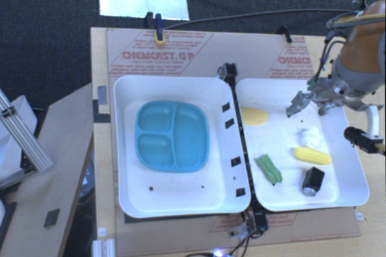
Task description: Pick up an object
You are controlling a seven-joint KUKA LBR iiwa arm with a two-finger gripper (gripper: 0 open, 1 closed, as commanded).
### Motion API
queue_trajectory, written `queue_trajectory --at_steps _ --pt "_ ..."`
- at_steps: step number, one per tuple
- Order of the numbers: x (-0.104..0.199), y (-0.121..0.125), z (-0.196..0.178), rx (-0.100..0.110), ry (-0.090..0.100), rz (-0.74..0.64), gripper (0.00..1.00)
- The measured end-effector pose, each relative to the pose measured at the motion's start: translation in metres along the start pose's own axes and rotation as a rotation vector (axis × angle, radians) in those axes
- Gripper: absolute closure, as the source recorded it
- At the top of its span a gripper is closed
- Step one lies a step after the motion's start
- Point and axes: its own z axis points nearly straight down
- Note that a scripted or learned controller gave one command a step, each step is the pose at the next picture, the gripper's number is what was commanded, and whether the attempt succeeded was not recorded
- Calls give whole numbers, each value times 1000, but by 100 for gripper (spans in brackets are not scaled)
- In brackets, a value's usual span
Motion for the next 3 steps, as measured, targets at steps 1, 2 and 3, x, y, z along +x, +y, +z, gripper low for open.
queue_trajectory --at_steps 1,2,3 --pt "0 3 -5 -10 -2 -2 0" --pt "-8 -3 51 -6 -2 1 0" --pt "-7 -3 104 -7 -1 0 0"
